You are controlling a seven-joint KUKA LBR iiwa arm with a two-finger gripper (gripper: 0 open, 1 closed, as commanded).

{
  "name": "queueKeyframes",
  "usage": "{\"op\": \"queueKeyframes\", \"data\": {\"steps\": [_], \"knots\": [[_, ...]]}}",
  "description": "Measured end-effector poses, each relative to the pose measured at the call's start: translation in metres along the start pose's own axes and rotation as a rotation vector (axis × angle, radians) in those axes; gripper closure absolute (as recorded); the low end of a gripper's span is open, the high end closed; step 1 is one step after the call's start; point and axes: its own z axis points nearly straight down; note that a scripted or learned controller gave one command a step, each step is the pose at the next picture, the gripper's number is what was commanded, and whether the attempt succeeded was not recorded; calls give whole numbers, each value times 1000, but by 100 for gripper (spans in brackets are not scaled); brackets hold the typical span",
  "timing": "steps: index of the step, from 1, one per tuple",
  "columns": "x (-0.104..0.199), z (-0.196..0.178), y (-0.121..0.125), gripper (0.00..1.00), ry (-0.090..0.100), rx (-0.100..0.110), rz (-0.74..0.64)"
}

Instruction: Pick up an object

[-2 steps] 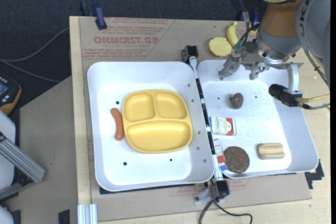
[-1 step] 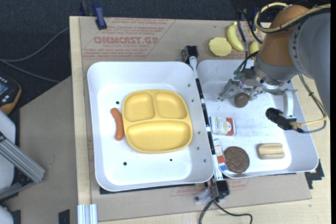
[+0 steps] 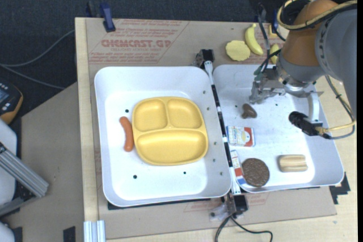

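In the right bin [image 3: 317, 173] lie a small brown lump [image 3: 248, 111], a white and red packet [image 3: 240, 135], a round dark brown cookie [image 3: 255, 172] and a tan bread roll [image 3: 292, 163]. My gripper [image 3: 262, 91] hangs over the bin's upper part, just up and right of the brown lump, apart from it. I see nothing between its fingers.
The left bin [image 3: 108, 122] holds a yellow three-compartment tray [image 3: 169, 130] and an orange sausage [image 3: 127, 133] beside it. A banana [image 3: 253, 39] and a yellow lemon-like piece [image 3: 237, 50] lie on the bench behind the right bin. A black cable part [image 3: 300, 121] hangs near the arm.
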Motion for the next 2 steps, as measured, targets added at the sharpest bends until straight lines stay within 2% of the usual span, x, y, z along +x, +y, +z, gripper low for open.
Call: {"op": "queueKeyframes", "data": {"steps": [1,2], "knots": [[0,1,0,0,0,1,0],[4,26,-29,0,2,7,1]]}}
